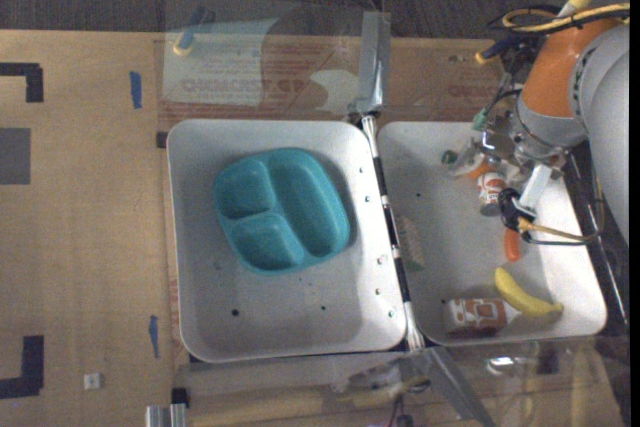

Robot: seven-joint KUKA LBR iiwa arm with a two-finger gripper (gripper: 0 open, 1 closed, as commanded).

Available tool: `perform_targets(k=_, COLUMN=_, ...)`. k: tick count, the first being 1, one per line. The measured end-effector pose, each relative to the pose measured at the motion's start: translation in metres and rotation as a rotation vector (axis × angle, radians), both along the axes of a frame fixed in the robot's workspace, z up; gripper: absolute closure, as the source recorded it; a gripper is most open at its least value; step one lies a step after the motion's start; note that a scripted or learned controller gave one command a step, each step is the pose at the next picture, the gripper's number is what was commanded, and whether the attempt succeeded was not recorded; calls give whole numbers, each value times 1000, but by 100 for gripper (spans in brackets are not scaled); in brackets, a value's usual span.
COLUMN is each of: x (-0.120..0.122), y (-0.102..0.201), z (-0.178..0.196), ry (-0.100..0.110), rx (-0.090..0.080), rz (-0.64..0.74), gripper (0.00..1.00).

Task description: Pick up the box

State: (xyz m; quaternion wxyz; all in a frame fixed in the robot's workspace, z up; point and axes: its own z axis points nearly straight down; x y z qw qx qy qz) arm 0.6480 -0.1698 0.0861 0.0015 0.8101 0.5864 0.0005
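We see teal tray point(283, 210) smooth glossy plastic; white bins point(200, 295) matt plastic; table point(80, 245) bare wood; box point(474, 314) printed cardboard.

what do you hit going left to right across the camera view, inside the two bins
teal divided plate in the left bin → box near the front of the right bin → banana. The items under the arm near the end effector overlap too much to order.
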Motion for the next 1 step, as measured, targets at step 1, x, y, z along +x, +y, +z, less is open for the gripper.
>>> perform_targets(k=1, x=16, y=-4, z=0, ry=20, rx=-1, rz=171, gripper=0)
